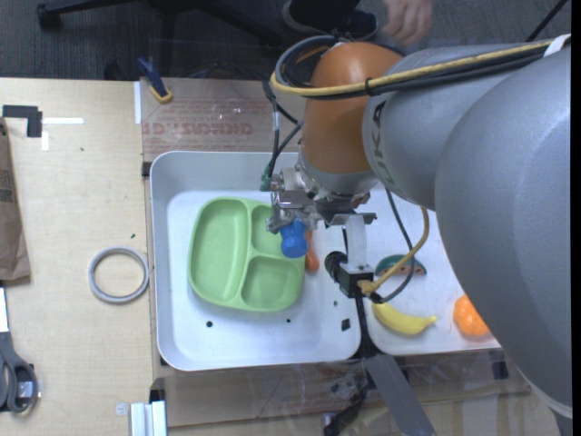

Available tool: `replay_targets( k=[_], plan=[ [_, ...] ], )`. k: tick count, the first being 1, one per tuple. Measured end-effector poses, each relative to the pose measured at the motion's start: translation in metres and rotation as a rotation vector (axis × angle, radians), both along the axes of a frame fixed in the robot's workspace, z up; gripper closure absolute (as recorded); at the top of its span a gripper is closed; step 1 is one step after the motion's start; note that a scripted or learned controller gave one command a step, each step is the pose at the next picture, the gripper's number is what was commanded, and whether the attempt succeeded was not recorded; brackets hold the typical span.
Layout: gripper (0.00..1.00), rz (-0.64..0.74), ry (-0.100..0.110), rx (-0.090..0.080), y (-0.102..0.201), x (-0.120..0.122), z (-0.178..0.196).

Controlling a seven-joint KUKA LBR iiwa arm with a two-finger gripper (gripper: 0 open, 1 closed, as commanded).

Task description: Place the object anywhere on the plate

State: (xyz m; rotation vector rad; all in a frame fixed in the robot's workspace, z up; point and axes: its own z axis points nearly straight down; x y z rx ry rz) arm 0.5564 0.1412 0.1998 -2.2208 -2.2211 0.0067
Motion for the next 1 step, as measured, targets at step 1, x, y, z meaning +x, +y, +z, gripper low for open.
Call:
replay_targets(
  k=[1],
  plan=[
    [0.00, 0.000, 0.000, 0.000, -0.0001, 0.0000, 0.0000]
  ],
)
